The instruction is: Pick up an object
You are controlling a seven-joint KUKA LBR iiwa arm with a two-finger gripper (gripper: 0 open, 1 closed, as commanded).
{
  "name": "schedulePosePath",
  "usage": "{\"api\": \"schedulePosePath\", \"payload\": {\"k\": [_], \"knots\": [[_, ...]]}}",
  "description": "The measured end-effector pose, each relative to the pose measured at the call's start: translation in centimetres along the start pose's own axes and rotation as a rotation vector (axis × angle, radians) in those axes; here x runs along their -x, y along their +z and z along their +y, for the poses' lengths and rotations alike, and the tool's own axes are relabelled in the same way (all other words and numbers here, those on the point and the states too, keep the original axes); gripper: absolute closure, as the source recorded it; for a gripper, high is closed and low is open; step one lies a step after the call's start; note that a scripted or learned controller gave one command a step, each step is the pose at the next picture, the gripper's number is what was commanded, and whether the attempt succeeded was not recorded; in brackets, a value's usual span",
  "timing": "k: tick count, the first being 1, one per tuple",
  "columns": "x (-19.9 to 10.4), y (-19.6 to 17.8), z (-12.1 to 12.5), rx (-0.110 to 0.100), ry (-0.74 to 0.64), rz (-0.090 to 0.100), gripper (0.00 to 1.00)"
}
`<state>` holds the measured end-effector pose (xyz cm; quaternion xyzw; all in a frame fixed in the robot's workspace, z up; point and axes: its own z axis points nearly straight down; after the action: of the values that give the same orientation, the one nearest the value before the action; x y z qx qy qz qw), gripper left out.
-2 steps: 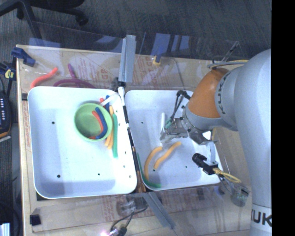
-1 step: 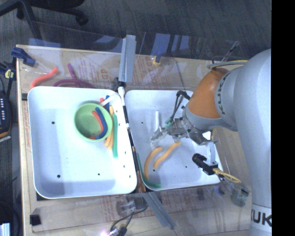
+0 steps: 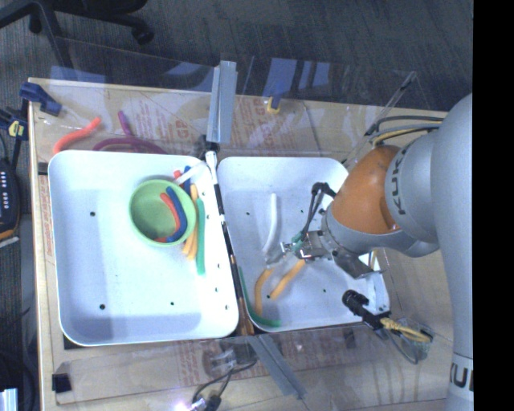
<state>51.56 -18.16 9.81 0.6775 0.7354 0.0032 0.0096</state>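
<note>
Camera view has the pincer low in the right bin, honestly can't tell what it's doing; orange stick lies just below-left of it, white strip up-left; I'd centre over the orange one, drop straight, squeeze before lifting.

A pale wooden bench stands on dark grey carpet. A black office chair base sits beyond the bench's far left corner.
</note>
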Motion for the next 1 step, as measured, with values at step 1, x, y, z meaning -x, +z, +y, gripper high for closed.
{"api": "schedulePosePath", "payload": {"k": [1], "knots": [[-0.01,-1.10,0.13,0.000,-0.009,-0.001,1.00]]}}
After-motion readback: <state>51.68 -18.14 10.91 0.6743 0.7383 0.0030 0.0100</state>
